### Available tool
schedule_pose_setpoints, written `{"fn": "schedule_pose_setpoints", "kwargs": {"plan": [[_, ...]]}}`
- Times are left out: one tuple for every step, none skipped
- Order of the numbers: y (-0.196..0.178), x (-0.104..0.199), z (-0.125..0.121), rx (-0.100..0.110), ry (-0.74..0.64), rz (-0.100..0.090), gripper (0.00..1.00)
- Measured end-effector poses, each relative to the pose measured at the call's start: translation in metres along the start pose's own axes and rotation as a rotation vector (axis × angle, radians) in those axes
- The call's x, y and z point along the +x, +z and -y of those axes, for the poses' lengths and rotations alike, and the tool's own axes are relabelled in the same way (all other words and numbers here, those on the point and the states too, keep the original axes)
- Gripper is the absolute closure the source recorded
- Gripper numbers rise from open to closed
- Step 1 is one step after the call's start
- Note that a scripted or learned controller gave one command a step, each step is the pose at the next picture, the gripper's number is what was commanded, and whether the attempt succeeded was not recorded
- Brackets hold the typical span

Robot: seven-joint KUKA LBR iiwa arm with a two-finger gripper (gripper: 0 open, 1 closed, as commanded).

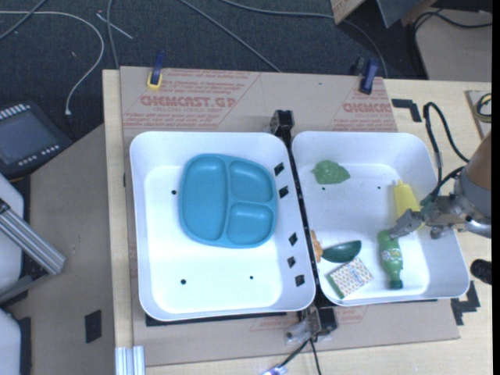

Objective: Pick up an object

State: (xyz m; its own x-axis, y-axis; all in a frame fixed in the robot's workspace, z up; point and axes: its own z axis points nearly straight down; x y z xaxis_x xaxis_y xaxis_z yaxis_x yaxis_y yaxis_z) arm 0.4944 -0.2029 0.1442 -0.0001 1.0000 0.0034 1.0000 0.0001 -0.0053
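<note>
Beside the green bottle [391,258], jaws [422,225] just above-right, yellow object [404,198] near.

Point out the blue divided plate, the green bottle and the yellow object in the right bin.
blue divided plate [228,200]: camera view, on the ridge between its compartments.
green bottle [390,258]: camera view, mid-body.
yellow object [404,198]: camera view, its middle.

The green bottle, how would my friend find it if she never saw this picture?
Look at the right white bin, the one without the blue plate. Near its front right corner, just below the robot's claw, lies the green bottle. It is long and bright green, unlike the yellow thing above it or the flat checkered packet to its left.
</note>
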Motion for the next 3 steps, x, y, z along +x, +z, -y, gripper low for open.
{"fn": "schedule_pose_setpoints", "kwargs": {"plan": [[0.053, 0.001, 0.001, 0.001, 0.000, 0.000, 0.00], [0.039, 0.000, -0.001, -0.006, 0.001, 0.002, 1.00], [-0.004, 0.000, -0.001, -0.010, 0.000, 0.005, 1.00]]}}
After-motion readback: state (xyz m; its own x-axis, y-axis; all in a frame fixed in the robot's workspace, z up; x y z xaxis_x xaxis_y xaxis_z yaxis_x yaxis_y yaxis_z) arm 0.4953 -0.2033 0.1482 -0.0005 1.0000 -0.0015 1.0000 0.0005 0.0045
